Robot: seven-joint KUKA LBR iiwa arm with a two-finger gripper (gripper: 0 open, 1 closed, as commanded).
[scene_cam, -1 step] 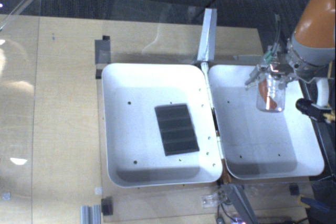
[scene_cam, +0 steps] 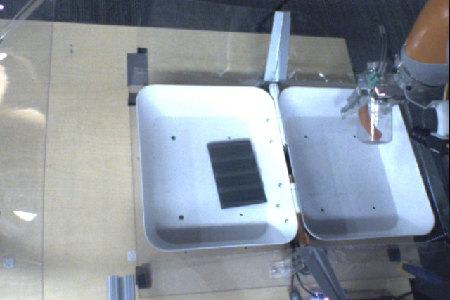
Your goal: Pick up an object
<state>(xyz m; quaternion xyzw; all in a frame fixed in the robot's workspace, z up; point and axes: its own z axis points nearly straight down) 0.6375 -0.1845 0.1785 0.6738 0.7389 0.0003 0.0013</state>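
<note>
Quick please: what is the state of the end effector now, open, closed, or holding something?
End effector: above the right bin, with a small orange-red object seemingly between its fingers; likely closed on it, though the view is blurry.

Two white bins (scene_cam: 151, 151) on wooden bench (scene_cam: 84, 172)

Dark ridged slab (scene_cam: 237, 173) in left bin (scene_cam: 156, 151)

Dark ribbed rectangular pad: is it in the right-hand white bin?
No, the dark ribbed rectangular pad lies flat in the left white bin, apart from the gripper over the right white bin.
</note>
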